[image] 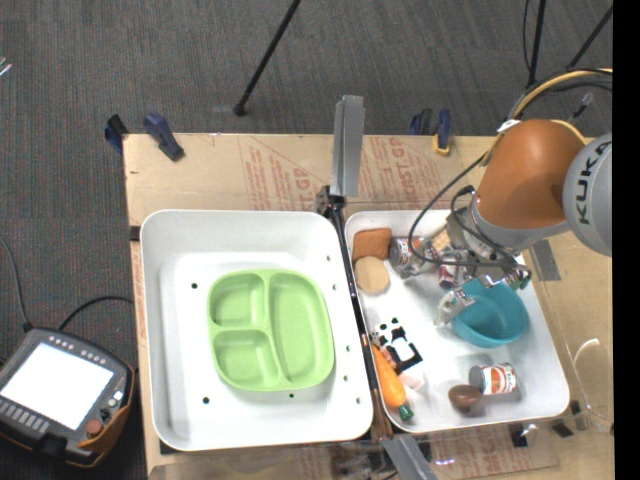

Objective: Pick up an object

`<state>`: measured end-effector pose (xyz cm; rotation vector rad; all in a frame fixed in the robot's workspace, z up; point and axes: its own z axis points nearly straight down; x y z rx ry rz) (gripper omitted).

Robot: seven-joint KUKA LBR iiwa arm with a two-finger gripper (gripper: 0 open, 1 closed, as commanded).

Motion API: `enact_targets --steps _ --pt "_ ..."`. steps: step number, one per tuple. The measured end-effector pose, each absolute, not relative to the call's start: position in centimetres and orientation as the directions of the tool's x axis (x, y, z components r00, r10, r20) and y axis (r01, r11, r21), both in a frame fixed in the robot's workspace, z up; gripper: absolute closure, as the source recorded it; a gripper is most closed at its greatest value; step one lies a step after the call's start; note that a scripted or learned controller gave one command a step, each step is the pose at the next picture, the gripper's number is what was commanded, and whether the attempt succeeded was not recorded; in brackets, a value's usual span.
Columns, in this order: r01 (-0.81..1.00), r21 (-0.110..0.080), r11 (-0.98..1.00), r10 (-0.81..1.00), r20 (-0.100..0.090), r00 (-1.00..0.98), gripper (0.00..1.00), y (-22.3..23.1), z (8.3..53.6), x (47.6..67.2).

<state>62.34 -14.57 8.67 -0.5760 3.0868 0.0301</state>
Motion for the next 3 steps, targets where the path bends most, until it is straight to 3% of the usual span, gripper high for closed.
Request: enact_targets --steps 1,2,3 --pt "-0.346 0.003 0.938 -0.346 -0.003 -0.938 0.00 -7.8 8.8 62.6" --pt "-0.320 0.010 0.947 -0.320 -0.005 -0.947 0.00 -14.2 8.8 60.1" --pt "-0.330 0.003 0.944 -0.330 -0.005 -0.944 0.00 -7.4 9.3 64.6"
